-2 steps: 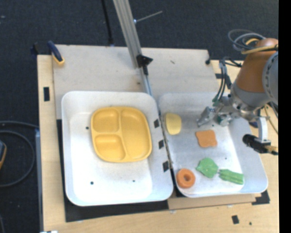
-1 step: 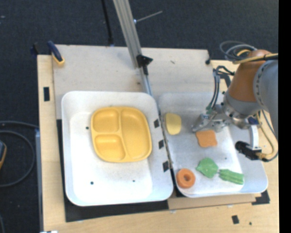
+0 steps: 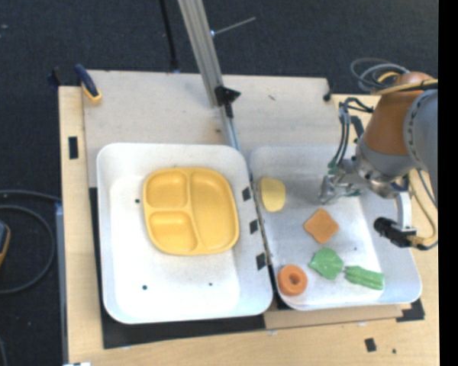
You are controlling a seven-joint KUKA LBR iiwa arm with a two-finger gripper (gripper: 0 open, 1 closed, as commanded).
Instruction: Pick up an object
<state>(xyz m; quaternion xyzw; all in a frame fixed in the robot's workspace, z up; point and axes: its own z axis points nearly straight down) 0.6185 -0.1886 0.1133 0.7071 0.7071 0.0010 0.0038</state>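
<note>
The right bin (image 3: 290,162) holds a pale yellow rounded object (image 3: 272,194) near its left wall, an orange square piece (image 3: 320,226) in the middle, an orange ring (image 3: 293,280) at the front left, and a green leafy piece (image 3: 344,268) at the front. My gripper (image 3: 337,187) hangs low over the bin's back right part, just above and right of the orange square. Nothing shows between its fingers.
The left bin (image 3: 118,280) carries a yellow divided plate (image 3: 191,210). A metal pole (image 3: 202,40) slants up from the bench behind the bins. Cables (image 3: 401,235) hang from the arm over the right bin's right side.
</note>
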